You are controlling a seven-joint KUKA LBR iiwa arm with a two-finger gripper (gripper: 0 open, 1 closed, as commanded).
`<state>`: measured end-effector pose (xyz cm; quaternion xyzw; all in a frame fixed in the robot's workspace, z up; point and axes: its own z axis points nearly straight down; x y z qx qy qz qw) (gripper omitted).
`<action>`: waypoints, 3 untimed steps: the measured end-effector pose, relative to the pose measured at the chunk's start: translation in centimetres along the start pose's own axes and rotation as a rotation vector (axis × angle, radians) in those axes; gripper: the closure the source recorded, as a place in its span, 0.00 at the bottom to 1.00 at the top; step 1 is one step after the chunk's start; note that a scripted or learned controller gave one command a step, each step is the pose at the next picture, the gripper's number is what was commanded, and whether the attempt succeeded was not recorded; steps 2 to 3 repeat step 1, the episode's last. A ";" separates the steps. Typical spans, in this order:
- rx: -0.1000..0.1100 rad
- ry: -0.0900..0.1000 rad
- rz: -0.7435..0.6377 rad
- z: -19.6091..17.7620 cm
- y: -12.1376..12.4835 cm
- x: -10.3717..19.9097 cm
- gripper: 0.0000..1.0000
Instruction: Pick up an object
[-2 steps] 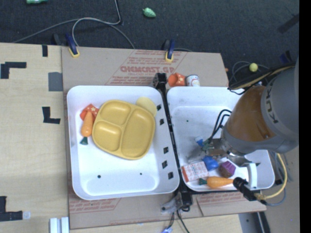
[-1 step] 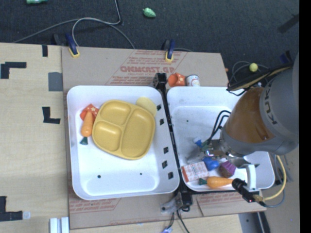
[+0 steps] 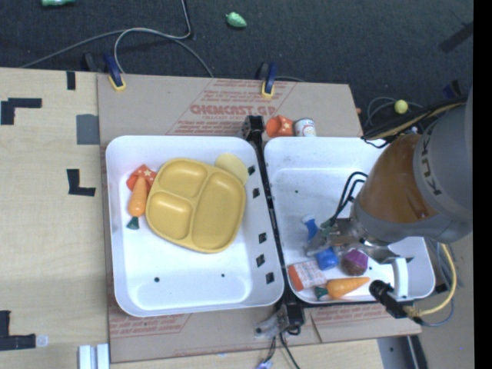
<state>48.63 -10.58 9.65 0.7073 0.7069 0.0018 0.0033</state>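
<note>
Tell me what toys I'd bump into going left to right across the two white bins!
Orange carrot → yellow divided plate → blue piece by the claw → purple ball.

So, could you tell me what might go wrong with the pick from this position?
The pincer sits low in the right bin among a crowd: blue pieces, a purple ball, a carrot and a packet lie close together. It could nudge neighbours or close on two at once. The round ball may also roll away.
</note>
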 end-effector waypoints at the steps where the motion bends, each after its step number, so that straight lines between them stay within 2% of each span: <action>1: 0.007 0.003 -0.003 -8.8 2.1 6.8 1.00; 3: 0.007 0.003 -0.003 -8.8 2.1 6.8 1.00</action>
